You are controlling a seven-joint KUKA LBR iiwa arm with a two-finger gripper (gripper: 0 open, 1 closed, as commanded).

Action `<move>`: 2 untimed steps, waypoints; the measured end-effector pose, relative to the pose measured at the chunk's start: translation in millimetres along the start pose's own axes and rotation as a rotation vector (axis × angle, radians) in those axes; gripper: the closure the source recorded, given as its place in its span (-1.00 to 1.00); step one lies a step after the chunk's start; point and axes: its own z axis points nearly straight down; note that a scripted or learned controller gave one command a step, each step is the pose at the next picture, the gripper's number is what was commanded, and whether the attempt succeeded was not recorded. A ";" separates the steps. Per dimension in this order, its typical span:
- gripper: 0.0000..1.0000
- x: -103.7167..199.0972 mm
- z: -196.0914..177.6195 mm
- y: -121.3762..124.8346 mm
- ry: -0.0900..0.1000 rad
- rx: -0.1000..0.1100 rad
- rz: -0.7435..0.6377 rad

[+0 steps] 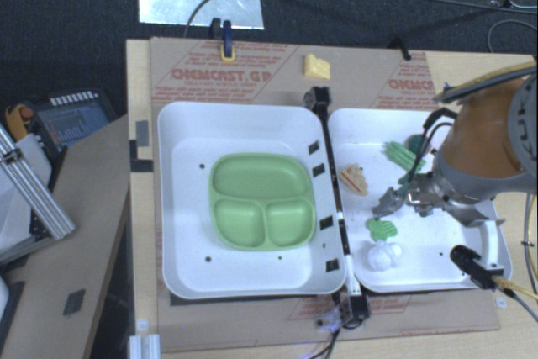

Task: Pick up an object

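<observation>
Right now the claw (395, 202) hangs low over the right-hand shallow white plastic bin (437, 273), its tip aimed toward the view's left from under the grey arm with its orange band (487, 139). Whether it is spread or pressed together cannot be made out; nothing is seen held in it.

Nearest to it is a small bright-green flat plastic piece (381, 227), just below and slightly left of the claw in the view, on the bin floor. Its long axis looks to run roughly left to right, though the shape is too small to be sure. Just beyond that piece, further down the view, sits a small white rounded lump (380, 256), with no clear long axis.

Up and to the left lies a tan wedge-shaped object (354, 179), pointing toward the view's lower right. A longer green ribbed piece (402, 154) lies above the claw, slanting from upper left to lower right.

In my judgement the green flat piece is the likeliest target, needing a short move down-view and a descent.
</observation>
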 end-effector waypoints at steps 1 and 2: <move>-1.00 5.3 61.3 2.4 0.000 0.001 0.000; -1.00 5.5 64.0 2.9 0.000 -0.002 0.001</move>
